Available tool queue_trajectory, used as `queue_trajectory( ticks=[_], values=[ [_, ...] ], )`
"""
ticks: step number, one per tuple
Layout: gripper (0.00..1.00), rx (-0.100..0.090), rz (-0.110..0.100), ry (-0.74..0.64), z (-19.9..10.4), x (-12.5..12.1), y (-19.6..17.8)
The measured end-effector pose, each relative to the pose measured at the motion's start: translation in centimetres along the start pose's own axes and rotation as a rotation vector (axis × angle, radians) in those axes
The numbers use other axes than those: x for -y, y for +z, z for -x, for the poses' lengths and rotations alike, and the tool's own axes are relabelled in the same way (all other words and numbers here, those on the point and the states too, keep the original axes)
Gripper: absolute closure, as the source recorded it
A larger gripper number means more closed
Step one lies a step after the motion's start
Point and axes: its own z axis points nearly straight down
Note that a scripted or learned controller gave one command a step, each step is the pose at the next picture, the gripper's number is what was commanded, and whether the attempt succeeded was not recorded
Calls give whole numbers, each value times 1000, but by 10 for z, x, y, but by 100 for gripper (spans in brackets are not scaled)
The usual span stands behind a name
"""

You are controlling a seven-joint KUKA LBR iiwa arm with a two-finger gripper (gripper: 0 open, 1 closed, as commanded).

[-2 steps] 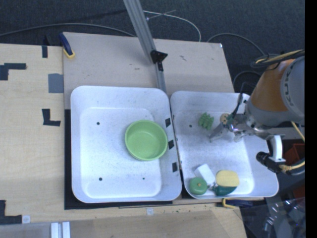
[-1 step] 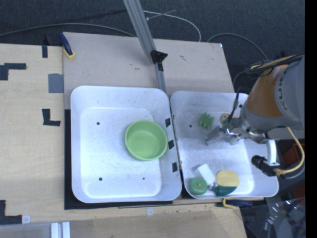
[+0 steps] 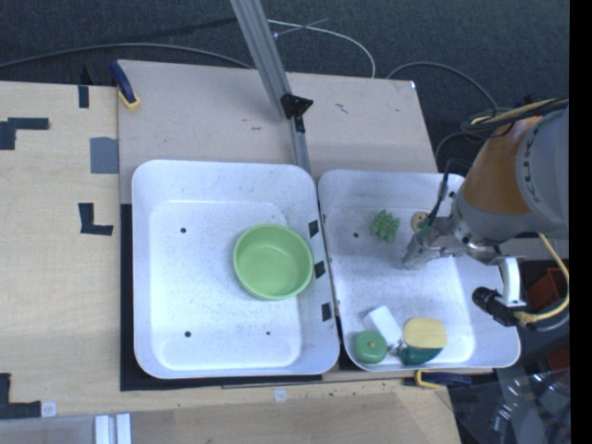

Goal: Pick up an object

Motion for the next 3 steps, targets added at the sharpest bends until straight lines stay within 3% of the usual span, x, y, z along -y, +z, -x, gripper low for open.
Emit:
queue_trajectory(
  ticks=[3],
  values=[
    [100,1,5,1,-4,-9,-120]
  ],
)
